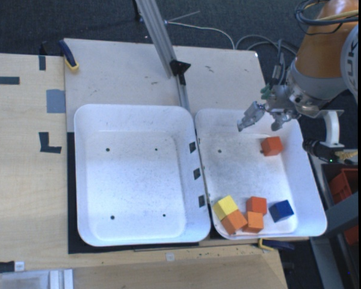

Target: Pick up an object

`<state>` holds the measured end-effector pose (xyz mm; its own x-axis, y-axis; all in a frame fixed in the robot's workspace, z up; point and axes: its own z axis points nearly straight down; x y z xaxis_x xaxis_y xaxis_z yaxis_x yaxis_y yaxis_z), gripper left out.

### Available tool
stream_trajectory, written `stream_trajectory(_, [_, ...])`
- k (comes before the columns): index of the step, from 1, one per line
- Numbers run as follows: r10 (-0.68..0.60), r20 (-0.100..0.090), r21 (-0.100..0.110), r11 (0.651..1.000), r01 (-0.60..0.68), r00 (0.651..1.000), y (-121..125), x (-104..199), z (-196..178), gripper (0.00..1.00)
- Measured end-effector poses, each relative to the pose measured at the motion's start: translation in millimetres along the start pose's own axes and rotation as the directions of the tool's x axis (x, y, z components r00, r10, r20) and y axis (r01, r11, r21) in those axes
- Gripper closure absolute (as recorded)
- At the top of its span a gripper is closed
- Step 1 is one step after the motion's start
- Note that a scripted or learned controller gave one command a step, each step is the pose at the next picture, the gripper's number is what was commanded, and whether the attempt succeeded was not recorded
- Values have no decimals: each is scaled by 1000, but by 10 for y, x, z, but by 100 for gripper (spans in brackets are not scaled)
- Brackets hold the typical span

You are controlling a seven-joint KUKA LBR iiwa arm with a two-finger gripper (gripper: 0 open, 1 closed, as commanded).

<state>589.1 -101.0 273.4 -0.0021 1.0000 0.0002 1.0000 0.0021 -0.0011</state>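
Orange cube (271, 146) | matte, blocky | gripper (265, 120) open above

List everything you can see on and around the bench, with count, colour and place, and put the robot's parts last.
bins: 2, white, side by side on the bench; left bin, right bin
lone orange block: 1, orange, upper part of the right bin, apart from the rest
yellow block: 1, yellow, near edge of the right bin
orange blocks: 3, orange, clustered at the near edge beside the yellow one
blue block: 1, blue, near right corner of the right bin
metal rail: 1, grey, slanting down from the top to between the bins
arm: 1, grey with orange band, reaching in from the right
gripper: 1, grey, above the right bin's upper part, nothing seen between its fingers
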Motion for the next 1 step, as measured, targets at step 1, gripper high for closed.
stream_trajectory(1, [8,-2,12,1000,-8,1000,-1051,-528,1280,0])
